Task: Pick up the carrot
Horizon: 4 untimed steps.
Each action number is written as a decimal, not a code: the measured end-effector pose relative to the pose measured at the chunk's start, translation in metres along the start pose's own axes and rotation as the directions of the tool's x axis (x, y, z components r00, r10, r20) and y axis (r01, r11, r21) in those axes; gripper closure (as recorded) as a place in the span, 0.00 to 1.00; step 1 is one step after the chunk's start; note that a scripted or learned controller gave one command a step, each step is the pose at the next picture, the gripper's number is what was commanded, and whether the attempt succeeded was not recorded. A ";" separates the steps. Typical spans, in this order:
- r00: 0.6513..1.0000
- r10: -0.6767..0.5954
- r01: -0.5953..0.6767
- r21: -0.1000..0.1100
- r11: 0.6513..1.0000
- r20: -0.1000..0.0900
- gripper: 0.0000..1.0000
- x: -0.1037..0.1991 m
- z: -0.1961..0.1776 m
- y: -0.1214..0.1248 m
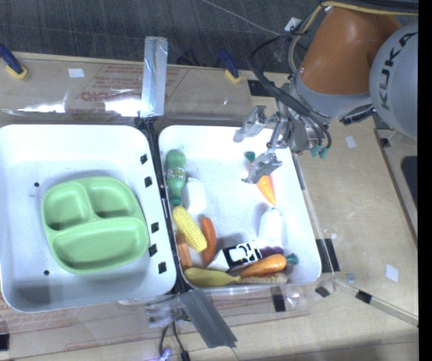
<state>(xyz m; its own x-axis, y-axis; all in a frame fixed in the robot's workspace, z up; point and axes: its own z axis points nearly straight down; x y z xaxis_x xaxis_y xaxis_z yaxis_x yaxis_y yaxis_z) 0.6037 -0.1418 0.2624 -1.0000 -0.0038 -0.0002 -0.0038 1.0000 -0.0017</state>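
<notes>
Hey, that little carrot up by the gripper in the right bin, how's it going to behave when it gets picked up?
The carrot looks like a stiff plastic toy, so it probably won't bend. Its body narrows to a point, so the gripper might slide off toward the tip. It looks small and likely light, and being round it may roll on the smooth floor of the right bin if nudged.

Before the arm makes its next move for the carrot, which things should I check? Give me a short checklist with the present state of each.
1. Carrot visible in right bin: ok.
2. Claw above the carrot's top end: ok.
3. Carrot between the fingers: cannot tell.
4. Carrot apart from the white bottle below it: ok, small gap.
5. Carrot near the bin's right wall: not ok, tight.
6. Green tray out of the way in left bin: ok.
</notes>
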 end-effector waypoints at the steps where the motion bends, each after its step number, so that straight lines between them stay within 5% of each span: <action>1: 0.998 -0.064 0.064 -0.006 0.998 -0.010 0.00 -0.027 0.122 -0.039; 2: 0.990 -0.144 0.144 -0.003 0.990 -0.001 0.00 -0.019 0.171 -0.067; 3: 0.988 -0.151 0.151 -0.001 0.988 0.005 1.00 -0.022 0.158 -0.064; 4: 0.922 -0.388 0.388 -0.001 0.922 0.002 1.00 0.084 0.170 -0.067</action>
<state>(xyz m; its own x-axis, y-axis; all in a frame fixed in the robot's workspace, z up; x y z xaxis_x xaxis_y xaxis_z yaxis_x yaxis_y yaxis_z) 0.5200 -0.2098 0.0921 -0.9201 -0.3917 -0.0018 -0.3917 0.9201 -0.0003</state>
